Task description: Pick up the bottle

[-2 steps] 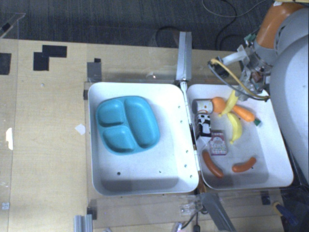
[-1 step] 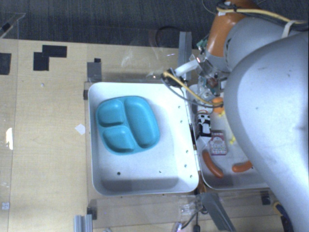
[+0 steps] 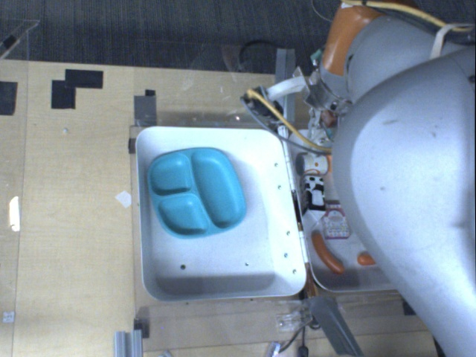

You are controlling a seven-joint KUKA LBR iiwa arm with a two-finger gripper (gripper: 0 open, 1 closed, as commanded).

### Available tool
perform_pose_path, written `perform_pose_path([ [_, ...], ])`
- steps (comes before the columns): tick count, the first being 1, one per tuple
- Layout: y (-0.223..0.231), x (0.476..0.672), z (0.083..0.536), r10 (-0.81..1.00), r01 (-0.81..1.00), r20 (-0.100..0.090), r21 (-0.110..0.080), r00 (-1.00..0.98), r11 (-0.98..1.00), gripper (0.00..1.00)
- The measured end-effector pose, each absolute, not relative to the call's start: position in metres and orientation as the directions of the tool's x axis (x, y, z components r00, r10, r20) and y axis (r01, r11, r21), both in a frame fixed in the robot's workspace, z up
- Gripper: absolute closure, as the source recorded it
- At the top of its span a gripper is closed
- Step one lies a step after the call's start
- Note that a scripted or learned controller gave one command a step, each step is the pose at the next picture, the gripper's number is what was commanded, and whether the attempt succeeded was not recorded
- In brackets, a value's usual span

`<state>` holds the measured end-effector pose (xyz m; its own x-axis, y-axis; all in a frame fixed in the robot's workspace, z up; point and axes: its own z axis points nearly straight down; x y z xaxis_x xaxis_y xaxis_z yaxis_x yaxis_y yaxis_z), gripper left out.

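Note:
The grey arm with its orange band covers most of the right bin. My gripper hangs below the wrist over the bin's far left corner, half hidden by cables. Just in front of it lies a small white and orange item, which may be the bottle; I cannot tell for sure. Whether the gripper touches it is hidden.
The left bin holds a blue divided plate. In the visible strip of the right bin lie a black and white object, a pink-printed packet, a reddish sausage and an orange piece. A yellow cable loops over the bins' shared wall.

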<state>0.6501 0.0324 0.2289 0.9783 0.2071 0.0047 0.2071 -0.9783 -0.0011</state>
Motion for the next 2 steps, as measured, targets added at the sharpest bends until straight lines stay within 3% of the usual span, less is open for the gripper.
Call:
perform_pose_path([
  [1, 0.027, 0.608, 0.233, 0.201, 0.201, 0.002, -0.002, 0.98, -0.98, 1.0],
  [2, -0.055, 0.632, 0.202, 0.204, 0.204, 0.001, 0.001, 0.979, -0.979, 1.0],
])
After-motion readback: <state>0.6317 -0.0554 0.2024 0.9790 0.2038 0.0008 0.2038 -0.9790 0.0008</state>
